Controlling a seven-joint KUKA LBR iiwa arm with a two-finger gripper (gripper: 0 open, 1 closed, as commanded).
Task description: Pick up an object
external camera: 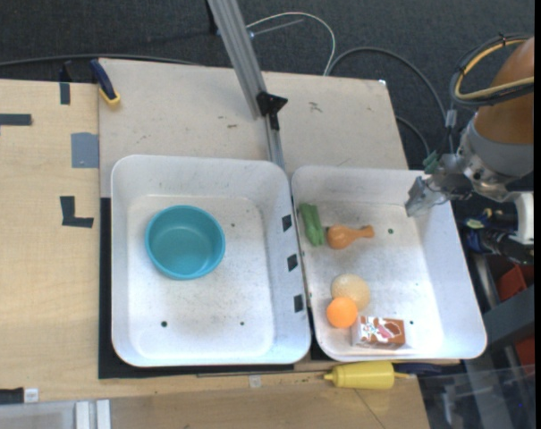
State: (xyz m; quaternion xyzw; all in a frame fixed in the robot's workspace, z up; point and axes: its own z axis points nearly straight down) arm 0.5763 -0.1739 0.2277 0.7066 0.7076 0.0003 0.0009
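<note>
Fingers (pixel 419 197), state not discernible, sit above the right bin's (pixel 449 266) far right rim with nothing seen between them; judged best practice: centre squarely over the orange ball (pixel 342 313) near the bin's front edge before descending.

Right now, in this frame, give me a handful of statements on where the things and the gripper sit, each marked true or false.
1. The teal bowl sits in the left bin. True.
2. The orange ball lies in the left bin. False: it is in the right bin, beside a pale ball.
3. The gripper is at the right bin's upper right rim. True.
4. The yellow bottle stands in the teal bowl. False: it lies outside the bins, below the right bin's lower edge.
5. The green object lies near the right bin's left wall. True.
</note>
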